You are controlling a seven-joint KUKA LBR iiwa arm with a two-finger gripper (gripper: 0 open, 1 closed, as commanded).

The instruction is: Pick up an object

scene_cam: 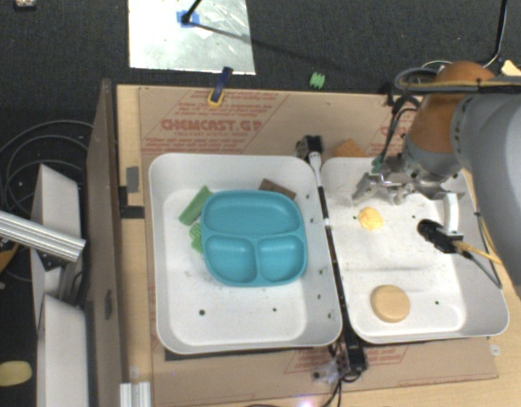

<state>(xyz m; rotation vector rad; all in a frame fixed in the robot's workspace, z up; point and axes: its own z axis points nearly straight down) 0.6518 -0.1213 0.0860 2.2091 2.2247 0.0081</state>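
Camera view has your gripper (386, 185) low in the right bin (430, 312), just above the yellow piece (371, 220); whether it's gripping, you can't tell. Descend off-centre and that small piece could skid away.

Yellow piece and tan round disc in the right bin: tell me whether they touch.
Apart. The camera view shows bare white bin floor between the yellow piece and the tan round disc, which lies nearer the right bin's front edge.

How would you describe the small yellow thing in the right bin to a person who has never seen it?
Find the right bin. In its upper half, below the pincer, lies a small bright yellow piece. The tan round object nearer the front is larger and duller.
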